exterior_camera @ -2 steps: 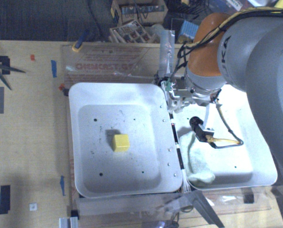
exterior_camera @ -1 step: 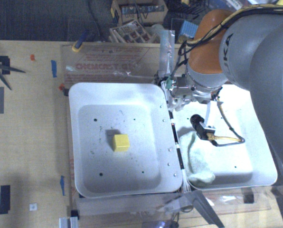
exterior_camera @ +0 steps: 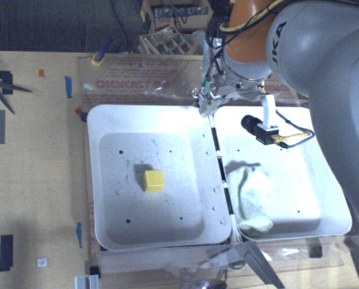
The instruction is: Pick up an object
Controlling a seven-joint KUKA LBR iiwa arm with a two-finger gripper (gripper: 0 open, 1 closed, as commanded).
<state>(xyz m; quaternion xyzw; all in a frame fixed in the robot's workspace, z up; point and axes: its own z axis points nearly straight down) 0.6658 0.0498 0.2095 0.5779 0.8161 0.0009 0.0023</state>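
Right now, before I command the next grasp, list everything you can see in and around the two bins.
yellow block: one, yellow, middle of the left bin floor
white cloth: one, white, crumpled, front of the right bin
left bin: one, white, left on the bench
right bin: one, white, beside it
bench: one, light wood
arm: one, grey with orange band, above the right bin
gripper: one, at the bins' rear edge

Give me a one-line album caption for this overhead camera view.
Robot arm hangs over two white bins: a yellow block in the left bin, a white cloth in the right bin.
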